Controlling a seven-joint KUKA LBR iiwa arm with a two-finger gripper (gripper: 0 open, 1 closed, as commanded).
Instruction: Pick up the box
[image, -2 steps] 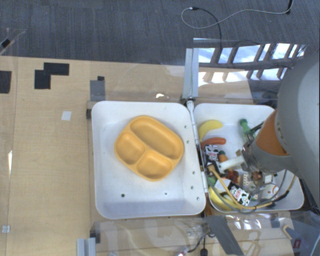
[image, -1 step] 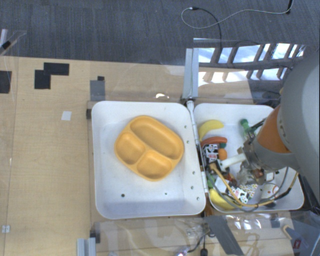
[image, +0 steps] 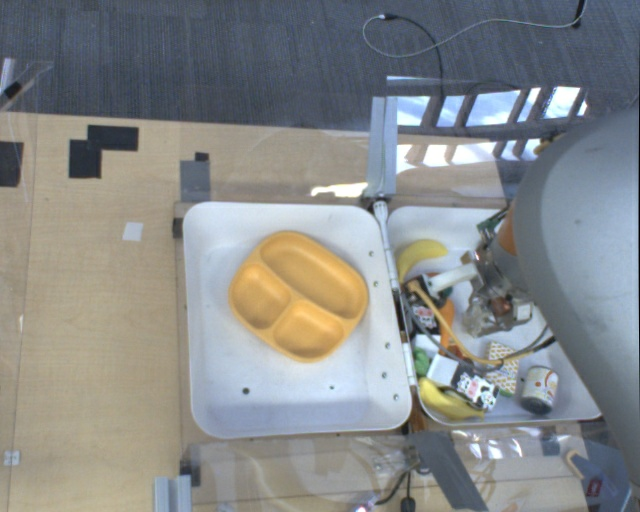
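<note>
A small box (image: 473, 388) with a black, white and red print lies near the front of the right bin (image: 580, 405), resting against a banana (image: 445, 400). My gripper (image: 489, 312) hangs low over the middle of that bin, behind the box and apart from it. The big grey arm covers the bin's right side and hides what lies under it.
The left bin (image: 215, 400) holds a yellow divided plate (image: 298, 295). Crowding the right bin are a second banana (image: 420, 256) at the back, an orange stick (image: 440, 315), a printed card pack (image: 424, 320) and a small can (image: 539, 389) at the front right.
</note>
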